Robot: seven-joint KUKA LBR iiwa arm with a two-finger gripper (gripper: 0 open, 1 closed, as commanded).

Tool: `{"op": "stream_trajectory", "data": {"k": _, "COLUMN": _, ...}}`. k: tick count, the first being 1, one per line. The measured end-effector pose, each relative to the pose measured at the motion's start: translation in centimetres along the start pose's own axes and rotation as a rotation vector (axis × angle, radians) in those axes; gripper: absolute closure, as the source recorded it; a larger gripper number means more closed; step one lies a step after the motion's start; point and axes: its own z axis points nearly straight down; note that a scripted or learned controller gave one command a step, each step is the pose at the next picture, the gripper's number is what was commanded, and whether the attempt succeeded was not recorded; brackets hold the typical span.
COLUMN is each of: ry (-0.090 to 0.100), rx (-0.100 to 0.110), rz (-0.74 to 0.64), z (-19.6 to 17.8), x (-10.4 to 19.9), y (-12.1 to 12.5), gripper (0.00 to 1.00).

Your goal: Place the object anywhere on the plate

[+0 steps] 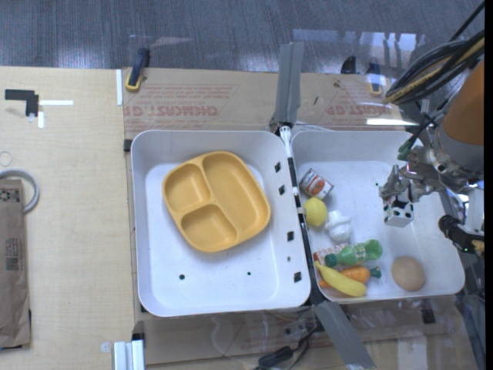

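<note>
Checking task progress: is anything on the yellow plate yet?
No, the yellow plate shows bare compartments in the left bin.

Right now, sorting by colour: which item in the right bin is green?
The green bottle, lying on its side above the banana and carrot; nothing else there is green.

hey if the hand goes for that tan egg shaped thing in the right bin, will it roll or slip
Probably both. The tan egg looks smooth and rounded, so two fingers may squeeze it out. It lies free on the right bin floor, so a nudge would likely roll it.
</note>
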Motion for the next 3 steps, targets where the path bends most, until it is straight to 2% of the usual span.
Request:
{"op": "stream_trajectory", "data": {"k": 1, "ry": 0.000, "rx": -0.001, "rz": 0.005, "z": -2.0, "x": 9.7, "y": 9.9, "gripper": 1.00}}
{"op": "stream_trajectory", "data": {"k": 2, "ry": 0.000, "rx": -0.001, "rz": -0.158, "z": 1.1, "x": 14.3, "y": 4.2, "gripper": 1.00}}
{"op": "stream_trajectory", "data": {"k": 3, "ry": 0.000, "rx": 0.000, "rz": -0.399, "z": 1.1, "x": 16.5, "y": -1.0, "gripper": 1.00}}
